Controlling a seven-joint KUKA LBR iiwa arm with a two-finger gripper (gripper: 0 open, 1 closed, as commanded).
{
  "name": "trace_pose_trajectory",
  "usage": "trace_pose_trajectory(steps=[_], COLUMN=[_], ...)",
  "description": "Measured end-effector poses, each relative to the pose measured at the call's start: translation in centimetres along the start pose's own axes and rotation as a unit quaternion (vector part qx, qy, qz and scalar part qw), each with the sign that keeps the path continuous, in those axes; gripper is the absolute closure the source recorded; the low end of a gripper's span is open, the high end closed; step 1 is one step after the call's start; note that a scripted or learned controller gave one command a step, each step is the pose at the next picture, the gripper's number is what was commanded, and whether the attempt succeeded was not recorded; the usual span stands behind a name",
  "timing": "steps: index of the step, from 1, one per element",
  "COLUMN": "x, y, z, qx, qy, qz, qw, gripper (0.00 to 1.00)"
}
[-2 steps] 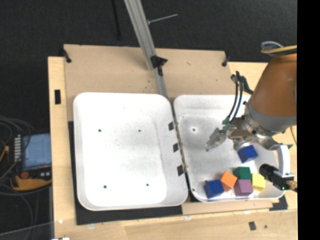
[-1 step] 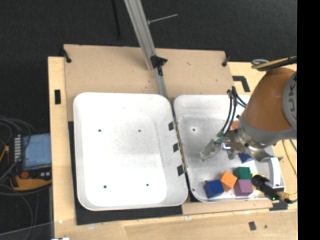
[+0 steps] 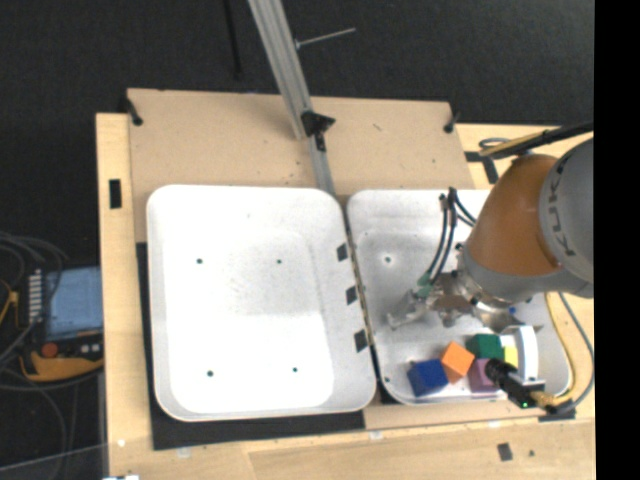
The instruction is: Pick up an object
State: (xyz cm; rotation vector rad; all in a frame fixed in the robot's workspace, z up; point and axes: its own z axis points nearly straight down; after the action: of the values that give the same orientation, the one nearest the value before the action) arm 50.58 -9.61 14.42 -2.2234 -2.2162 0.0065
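Camera view: tool [image 3: 425, 306] over right bin [image 3: 385, 228], jaw state cannot tell. Blue block [image 3: 427, 377], orange block [image 3: 458, 359], green block [image 3: 488, 346], purple block [image 3: 484, 373] clustered at bin's near corner. Likely light, rigid; grip blue block across flat sides.

bench [image 3: 115, 268]: light wood | on it: left white bin [image 3: 245, 298], right white bin [image 3: 395, 238], side by side, touching

The left bin [image 3: 245, 298] lies wholly open. In the right bin [image 3: 400, 228] the far-left floor is free; blocks [image 3: 462, 364] crowd its near edge, and the arm [image 3: 520, 228] overhangs its right side.
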Motion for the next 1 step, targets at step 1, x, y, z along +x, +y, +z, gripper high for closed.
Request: trace_pose_trajectory(steps=[1], x=[0.08], y=[0.25], z=[-1.32], qx=[-0.005], qy=[0.001], qz=[0.002], qw=[1.0], gripper=[1.0])
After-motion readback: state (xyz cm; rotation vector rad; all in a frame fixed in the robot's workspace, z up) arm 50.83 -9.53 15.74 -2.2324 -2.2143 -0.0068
